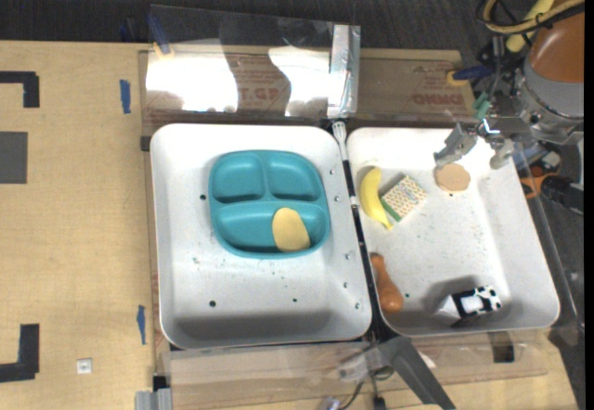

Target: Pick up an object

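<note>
The counter (65,241) carries two shallow white bins side by side, a layout that keeps all candidate items within the arm's reach from the right. The left bin (186,297) holds a teal divided tray (243,185), and a yellow oval piece (290,230) lies in the tray's near right compartment, its long axis running roughly near to far. The right bin (501,250) holds the loose items. The banana (371,195) lies close to the dividing wall, long axis near to far, curving with the wall. An orange, carrot-like piece (386,286) sits nearer the camera against the same wall, running diagonally. A patterned box (404,198) lies tilted just beside the banana. A black-and-white item (477,302) rests near the front wall, long axis left to right. A tan round disc (453,178) has no marked axis. The claw (475,145) hangs over the far part of the right bin, just above the disc, fingers spread apart and holding nothing; the disc appears the likely target.
</note>
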